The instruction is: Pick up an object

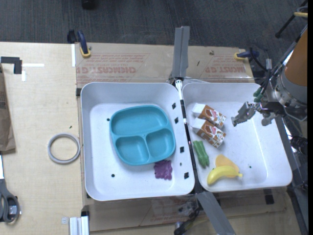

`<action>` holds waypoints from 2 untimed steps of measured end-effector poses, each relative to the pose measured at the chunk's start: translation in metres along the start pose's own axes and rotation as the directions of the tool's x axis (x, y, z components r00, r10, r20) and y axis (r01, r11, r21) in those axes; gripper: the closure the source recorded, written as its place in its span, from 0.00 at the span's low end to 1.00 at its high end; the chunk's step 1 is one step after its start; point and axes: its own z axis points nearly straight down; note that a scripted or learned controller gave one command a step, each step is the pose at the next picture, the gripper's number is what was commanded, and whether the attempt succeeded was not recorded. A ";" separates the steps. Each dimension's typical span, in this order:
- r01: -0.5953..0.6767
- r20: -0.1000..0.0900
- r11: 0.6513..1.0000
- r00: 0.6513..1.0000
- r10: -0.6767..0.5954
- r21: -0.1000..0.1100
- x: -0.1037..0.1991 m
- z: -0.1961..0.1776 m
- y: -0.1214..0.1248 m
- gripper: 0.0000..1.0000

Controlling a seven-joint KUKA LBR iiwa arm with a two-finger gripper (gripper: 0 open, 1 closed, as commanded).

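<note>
The jaws' opening cannot be told as the gripper (243, 114) is held above the right bin (274, 180), near the cartons (210, 124), presumably for a pick.

Wooden bench (44, 97), two white bins (93, 146), tape ring (64, 148), scissors (9, 204)

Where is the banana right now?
The banana lies near the front edge of the right bin, beside an orange piece and just right of the green pepper.
</note>
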 end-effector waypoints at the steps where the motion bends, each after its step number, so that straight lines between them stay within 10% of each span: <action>1: -0.112 0.000 0.994 0.994 0.112 0.001 0.042 0.097 -0.011 0.00; 2: -0.113 0.000 0.994 0.994 0.113 0.000 0.041 0.097 -0.011 0.00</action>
